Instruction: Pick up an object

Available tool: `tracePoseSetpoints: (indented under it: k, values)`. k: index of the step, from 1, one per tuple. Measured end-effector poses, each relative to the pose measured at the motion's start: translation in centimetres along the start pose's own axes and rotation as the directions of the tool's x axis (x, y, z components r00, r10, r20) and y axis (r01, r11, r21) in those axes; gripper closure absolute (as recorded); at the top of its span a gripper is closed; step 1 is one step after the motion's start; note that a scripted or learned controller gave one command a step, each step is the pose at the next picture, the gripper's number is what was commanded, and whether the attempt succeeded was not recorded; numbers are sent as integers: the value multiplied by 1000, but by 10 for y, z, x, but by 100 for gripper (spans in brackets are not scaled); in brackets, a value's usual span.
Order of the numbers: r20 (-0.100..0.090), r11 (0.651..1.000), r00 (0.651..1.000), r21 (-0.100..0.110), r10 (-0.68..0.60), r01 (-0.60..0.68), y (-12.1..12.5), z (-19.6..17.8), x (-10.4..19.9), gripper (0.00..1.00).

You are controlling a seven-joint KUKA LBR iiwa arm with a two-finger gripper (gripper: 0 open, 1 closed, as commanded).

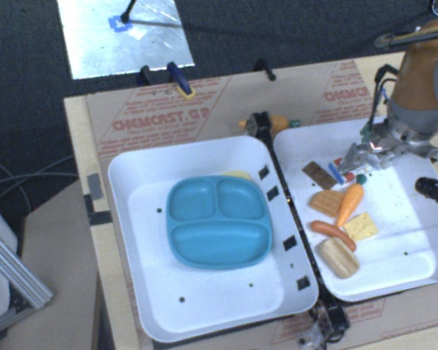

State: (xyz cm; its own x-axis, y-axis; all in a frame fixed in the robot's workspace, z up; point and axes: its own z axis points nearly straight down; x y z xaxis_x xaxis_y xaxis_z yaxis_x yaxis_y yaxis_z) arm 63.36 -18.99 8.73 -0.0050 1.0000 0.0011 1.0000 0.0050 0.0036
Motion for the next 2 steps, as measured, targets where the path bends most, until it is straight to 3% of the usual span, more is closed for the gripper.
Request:
tracePoseSetpoints:
  k: [1,2]
  values:
    - [3,1000,1000,-11,-3,4,3,-17,0,100]
    - [4,1000,1000,-4,-1,1,8,-75,-10,100]
